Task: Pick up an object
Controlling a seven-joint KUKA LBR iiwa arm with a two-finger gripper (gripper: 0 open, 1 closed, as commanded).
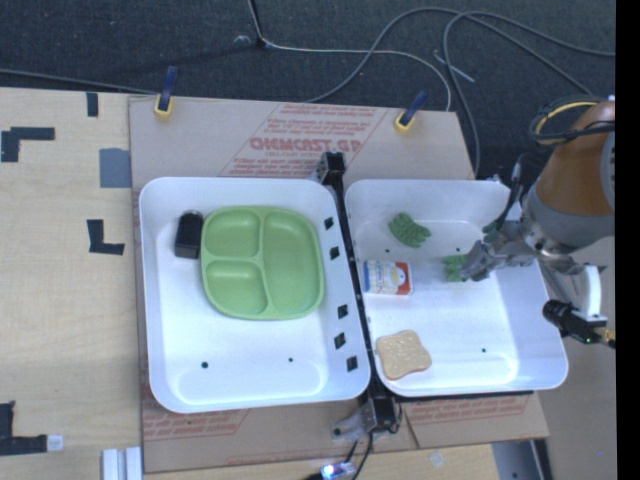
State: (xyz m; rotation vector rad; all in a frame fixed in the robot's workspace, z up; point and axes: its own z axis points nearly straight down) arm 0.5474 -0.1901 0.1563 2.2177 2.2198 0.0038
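My gripper (474,266) is low in the right bin (520,318), near its right wall, reaching in from the right. A small green piece (455,267) sits right at its tip; whether it is gripped is unclear. A green ridged object (408,230) lies up and to the left of the gripper. Left of the gripper, by the divider, a small white carton with red and blue print (387,277) lies flat. A tan toast-like piece (403,354) rests at the bin's front left.
The left bin (165,348) holds a green divided plate (264,262) and a black block (188,235) beside it. Black clips (340,288) run along the divider between the bins. Cables (400,38) trail over the dark floor behind the bench.
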